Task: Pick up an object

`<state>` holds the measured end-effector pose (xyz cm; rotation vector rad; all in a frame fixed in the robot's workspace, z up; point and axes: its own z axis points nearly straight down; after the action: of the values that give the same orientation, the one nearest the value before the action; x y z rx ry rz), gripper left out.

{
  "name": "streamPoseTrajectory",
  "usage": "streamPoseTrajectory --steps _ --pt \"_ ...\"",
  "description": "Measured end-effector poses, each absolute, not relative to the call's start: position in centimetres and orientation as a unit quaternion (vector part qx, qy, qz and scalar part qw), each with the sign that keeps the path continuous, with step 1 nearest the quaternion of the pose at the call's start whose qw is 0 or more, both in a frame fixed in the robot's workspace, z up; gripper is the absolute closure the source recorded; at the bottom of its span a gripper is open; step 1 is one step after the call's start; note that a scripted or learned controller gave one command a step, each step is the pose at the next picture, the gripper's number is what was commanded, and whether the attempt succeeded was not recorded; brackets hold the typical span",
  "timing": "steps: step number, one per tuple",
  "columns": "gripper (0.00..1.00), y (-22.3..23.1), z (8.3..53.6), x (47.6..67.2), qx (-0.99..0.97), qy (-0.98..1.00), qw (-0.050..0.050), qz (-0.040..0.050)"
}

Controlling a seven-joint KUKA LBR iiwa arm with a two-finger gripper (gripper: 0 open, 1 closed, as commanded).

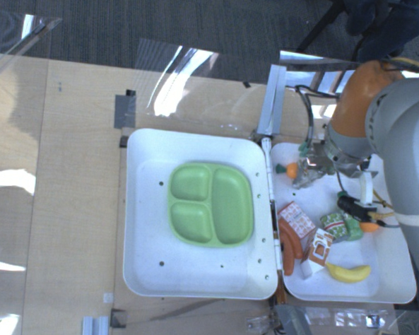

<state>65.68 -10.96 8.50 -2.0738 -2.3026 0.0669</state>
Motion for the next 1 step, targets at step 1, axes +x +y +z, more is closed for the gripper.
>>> streamPoseTrajectory --steps 1 --pt "0.00 -10.13 8.85 59.12 -0.644 -0.765 -0.005 -0.0024"
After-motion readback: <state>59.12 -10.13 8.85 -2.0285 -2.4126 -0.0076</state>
